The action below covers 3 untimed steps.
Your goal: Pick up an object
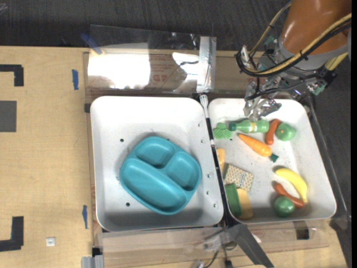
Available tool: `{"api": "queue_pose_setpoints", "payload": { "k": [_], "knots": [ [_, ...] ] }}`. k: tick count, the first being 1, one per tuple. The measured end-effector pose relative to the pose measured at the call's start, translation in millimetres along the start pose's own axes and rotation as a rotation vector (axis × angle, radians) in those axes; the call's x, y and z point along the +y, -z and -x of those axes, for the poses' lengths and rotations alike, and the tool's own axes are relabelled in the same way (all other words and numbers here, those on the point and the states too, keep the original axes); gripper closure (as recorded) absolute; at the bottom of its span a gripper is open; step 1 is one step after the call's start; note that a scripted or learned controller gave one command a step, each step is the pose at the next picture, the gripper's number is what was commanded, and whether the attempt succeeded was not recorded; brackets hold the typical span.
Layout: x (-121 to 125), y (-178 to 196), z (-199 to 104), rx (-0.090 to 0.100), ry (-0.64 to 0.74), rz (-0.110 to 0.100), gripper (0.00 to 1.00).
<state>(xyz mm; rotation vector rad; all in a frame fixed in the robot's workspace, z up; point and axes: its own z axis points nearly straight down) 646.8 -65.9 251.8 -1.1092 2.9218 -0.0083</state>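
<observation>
Nearest the lens, the green ball (284,206) lies untouched; the gripper (260,108) hangs over the green bottle (249,127), likely light, rigid and slick, best pinched mid-body, finger spread indeterminable.

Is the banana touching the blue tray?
Apart. The camera view shows the banana in the right bin and the tray in the left one.

Orange-banded arm (315,15) draped with yellow and black cables (metallic pincer (262,108)).
</observation>
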Motion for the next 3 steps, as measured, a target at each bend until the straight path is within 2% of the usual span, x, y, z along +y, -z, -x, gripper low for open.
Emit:
{"api": "queue_pose_setpoints", "payload": {
  "k": [1, 2, 3],
  "knots": [
    [-61.5, 32.9, -141.1, 0.009, 0.0, -0.001, 1.0],
    [-44.0, 21.5, -61.0, 0.004, 0.019, 0.009, 1.0],
    [8.1, -118.4, -84.5, 0.011, 0.173, 0.02, 1.0]
  ]
}}
